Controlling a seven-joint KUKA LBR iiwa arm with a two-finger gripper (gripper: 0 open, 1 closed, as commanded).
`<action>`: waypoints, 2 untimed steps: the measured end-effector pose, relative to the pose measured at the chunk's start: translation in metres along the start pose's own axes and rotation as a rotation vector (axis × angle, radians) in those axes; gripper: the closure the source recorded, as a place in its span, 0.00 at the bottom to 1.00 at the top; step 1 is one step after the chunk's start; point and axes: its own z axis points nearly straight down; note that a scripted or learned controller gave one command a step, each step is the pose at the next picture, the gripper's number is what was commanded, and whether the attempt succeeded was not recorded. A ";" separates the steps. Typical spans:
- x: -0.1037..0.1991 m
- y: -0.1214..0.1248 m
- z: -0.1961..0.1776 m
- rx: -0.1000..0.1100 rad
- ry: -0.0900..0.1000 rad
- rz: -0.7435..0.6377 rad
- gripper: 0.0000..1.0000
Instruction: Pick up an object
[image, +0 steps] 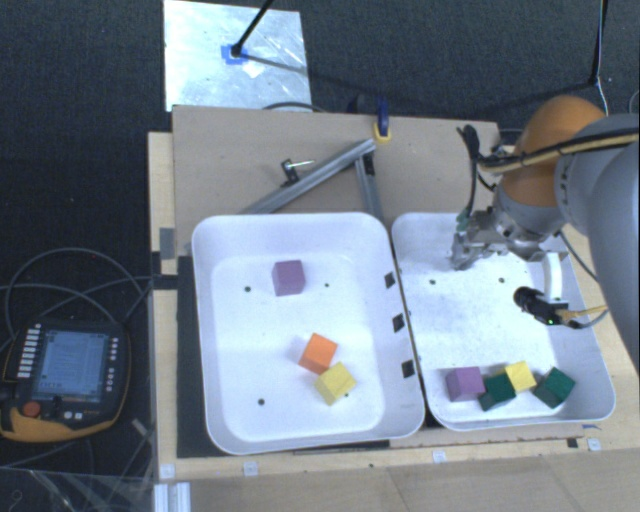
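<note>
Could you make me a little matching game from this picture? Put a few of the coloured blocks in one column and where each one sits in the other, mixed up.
Things:
1. orange block
2. purple block lying alone
3. dark green block farthest right
4. gripper

Places:
A. near right corner of the right bin
B. touching the yellow block in the left bin
C. far end of the right bin
D. far half of the left bin

Pairs: 1-B, 2-D, 3-A, 4-C

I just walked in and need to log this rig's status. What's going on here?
A grey robot arm reaches in from the right, with its gripper over the far end of the right bin, away from any block. A purple block, two green blocks and a yellow block sit along that bin's near edge. The left bin holds purple, orange and yellow blocks. Nothing looks picked up yet.
</note>
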 end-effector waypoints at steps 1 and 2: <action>0.000 0.003 -0.058 -0.003 0.000 0.001 1.00; 0.000 0.003 -0.103 -0.002 0.000 0.001 1.00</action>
